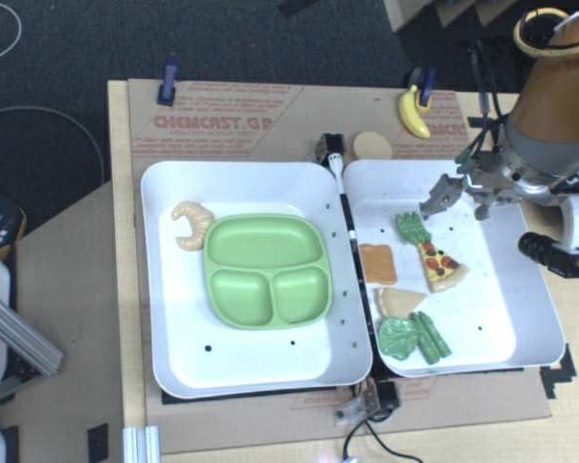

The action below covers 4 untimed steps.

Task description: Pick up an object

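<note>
The jaws (460, 195) hang spread apart with nothing between them, at 12 o'clock of the flat, triangular pizza slice (440, 265) in the glossy right bin (521, 331); leafy greens (411, 228) lie beside it.

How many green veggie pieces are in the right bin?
2: one small green piece near the bin's middle, above the pizza slice, and one leafy green bunch at the front edge.

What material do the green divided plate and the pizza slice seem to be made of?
Green divided plate: probably moulded plastic, with a smooth, even colour, a soft sheen and rounded compartment walls. Pizza slice: seems to be a toy of plastic or rubber, with flat painted colours and a clean edge; the exact material cannot be told.
</note>
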Each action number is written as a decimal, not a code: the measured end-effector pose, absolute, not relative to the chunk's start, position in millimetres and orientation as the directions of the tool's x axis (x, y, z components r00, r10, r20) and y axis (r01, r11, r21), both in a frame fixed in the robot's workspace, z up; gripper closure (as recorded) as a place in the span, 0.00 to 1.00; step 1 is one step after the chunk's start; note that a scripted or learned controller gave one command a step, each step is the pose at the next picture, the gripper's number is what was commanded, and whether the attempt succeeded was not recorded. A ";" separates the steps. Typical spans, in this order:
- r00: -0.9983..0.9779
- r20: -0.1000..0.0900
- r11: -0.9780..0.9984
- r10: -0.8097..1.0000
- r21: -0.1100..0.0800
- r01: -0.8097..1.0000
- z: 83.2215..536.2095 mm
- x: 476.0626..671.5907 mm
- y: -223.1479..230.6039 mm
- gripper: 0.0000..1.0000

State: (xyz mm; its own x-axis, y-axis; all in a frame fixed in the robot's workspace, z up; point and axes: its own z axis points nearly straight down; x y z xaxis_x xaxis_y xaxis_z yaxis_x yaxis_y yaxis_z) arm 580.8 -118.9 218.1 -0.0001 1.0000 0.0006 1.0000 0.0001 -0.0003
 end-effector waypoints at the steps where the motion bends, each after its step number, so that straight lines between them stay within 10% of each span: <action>1: -0.001 0.000 0.001 1.000 0.003 1.000 229.1 581.6 -118.8 1.00; 3: -0.008 0.004 0.008 1.000 -0.008 1.000 200.6 490.0 33.2 1.00; 4: -0.003 0.003 0.003 1.000 0.018 1.000 349.4 480.8 31.8 1.00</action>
